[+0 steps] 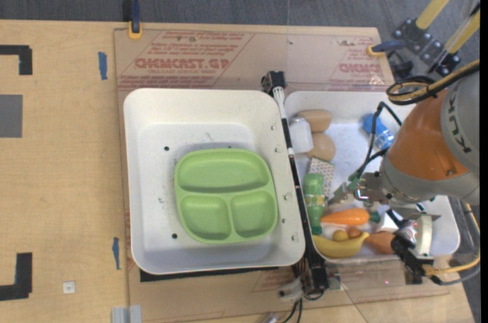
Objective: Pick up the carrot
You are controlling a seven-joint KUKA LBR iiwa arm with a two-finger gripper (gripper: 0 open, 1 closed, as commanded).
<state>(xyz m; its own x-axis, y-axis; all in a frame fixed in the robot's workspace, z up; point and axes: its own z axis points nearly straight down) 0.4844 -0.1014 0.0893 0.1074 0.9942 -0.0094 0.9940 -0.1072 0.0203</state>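
Just left of the pincer (pixel 375 201), in the right-hand bin (pixel 450 238), lies the carrot (pixel 345 217), its orange body stretched nearly level across the view. Its long axis runs toward and away from the pincer, so one end points at the arm's wrist and the other at the divider between the two bins. Which end is the thin tip I cannot tell.

Whether the pincer is released or clenched cannot be told either, since the grey wrist and orange band (pixel 427 150) cover much of it from above. It hangs low over the bin, beside the carrot's near end, which looks like a placement chosen for closing across the carrot's short width.

A banana (pixel 339 243) curves just below the carrot and seems to touch it, with a small brown piece between them. Beyond the carrot, away from the pincer, a green packet (pixel 314 190) stands against the bin wall. Farther off sit two pale bread-like rolls (pixel 314 119). The crowding likely leaves little room for a clean grasp.

Well beyond the carrot, the left bin (pixel 145 131) holds a green divided tray (pixel 226 194), all on the tabletop (pixel 53 184).
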